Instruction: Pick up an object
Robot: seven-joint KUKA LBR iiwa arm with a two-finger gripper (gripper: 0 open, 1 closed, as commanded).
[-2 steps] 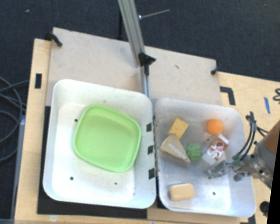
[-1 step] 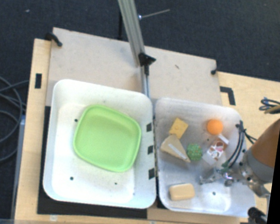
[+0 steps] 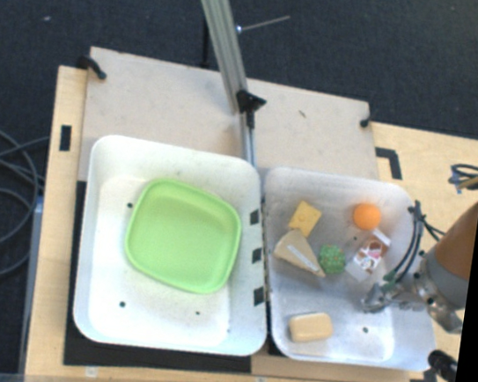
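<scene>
Camera view, claw [image 3: 376, 297] low in the right bin [image 3: 376, 348], grip state impossible to tell, clear packet [image 3: 368, 254] just above it, green ball [image 3: 332, 259] to its left, tan block [image 3: 310, 327] lower left.

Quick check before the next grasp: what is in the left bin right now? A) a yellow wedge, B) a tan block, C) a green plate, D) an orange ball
C: the green plate lies alone in the left bin, while the orange ball, tan block and yellow piece all sit in the right bin.
</scene>
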